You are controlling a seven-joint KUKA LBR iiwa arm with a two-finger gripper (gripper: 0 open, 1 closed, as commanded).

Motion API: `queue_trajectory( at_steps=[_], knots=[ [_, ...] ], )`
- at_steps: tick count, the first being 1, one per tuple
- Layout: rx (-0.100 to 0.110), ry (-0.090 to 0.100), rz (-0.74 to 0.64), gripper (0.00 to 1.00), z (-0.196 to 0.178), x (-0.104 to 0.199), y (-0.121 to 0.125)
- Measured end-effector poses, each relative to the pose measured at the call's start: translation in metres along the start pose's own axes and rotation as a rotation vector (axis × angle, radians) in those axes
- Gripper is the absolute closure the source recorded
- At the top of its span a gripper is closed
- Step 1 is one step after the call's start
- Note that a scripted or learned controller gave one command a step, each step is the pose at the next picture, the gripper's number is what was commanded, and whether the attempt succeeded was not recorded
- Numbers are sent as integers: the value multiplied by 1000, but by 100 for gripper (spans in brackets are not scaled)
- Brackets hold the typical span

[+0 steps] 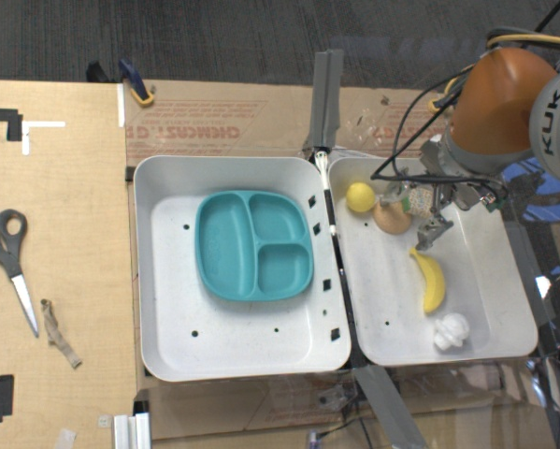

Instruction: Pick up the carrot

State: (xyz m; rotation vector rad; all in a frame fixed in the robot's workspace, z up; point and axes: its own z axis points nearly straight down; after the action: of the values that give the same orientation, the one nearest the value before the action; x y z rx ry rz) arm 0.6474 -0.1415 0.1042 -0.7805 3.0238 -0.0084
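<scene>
Although the arm [499,101] hides part of the right bin [490,279], the camera view lays out the whole scene. On the table [55,363] two white bins stand side by side. The left bin [158,279] holds a teal plate [256,246] with three compartments. The right bin holds a lemon [360,197] at its far left corner, a banana [431,281] near its middle and a white wad [451,330] toward its near edge. Scissors [8,251] lie on the table, well apart from both bins.

The carrot [392,217] is judged to be the tan-orange piece just beside the lemon, partly under the wrist; its shape is too hidden to be certain. The end effector [432,230] hangs low over the far part of the right bin, between that piece and the banana. Whether it is apart or together cannot be told from this slant, and nothing is seen clamped in it.

Step in hand, as judged: the approach or descent, with no grasp confirmed. The next move calls for centring over the tan-orange piece, which lies slightly to the left of the end effector, and closing on it without catching the lemon; a nudge could roll either away
</scene>
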Motion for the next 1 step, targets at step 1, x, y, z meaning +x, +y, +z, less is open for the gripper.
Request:
queue_trajectory(
  at_steps=[1],
  knots=[
    [-9,13,-11,0,9,86,37]
  ],
)
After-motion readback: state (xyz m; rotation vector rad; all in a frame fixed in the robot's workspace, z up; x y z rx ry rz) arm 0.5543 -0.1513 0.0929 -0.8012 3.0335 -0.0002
